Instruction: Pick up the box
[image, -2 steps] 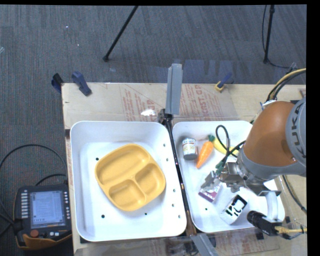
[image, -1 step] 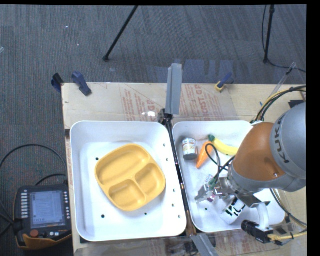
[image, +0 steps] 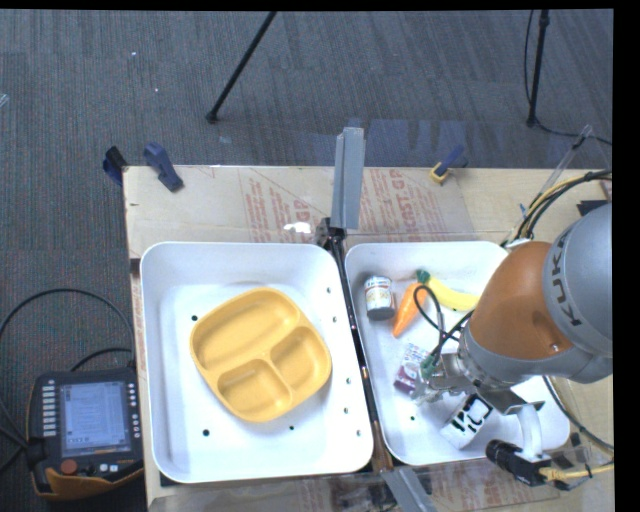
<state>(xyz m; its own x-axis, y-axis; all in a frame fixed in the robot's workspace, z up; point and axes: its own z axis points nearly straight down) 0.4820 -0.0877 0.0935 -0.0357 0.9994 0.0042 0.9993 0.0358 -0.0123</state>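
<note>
The box (image: 409, 367) is small, purple and white, and lies in the middle of the right bin (image: 390, 440). My gripper (image: 437, 383) hangs low over that bin, right beside the box's right edge and largely hidden under the orange and grey wrist (image: 520, 315). Whether it touches the box I cannot tell. Nothing is visibly lifted.
In the right bin's far part are a small jar (image: 379, 297), a carrot (image: 407, 309) and a banana (image: 456, 297). A white and black item (image: 467, 418) lies near its front right. The left bin (image: 165, 300) holds a yellow divided plate (image: 260, 352).
</note>
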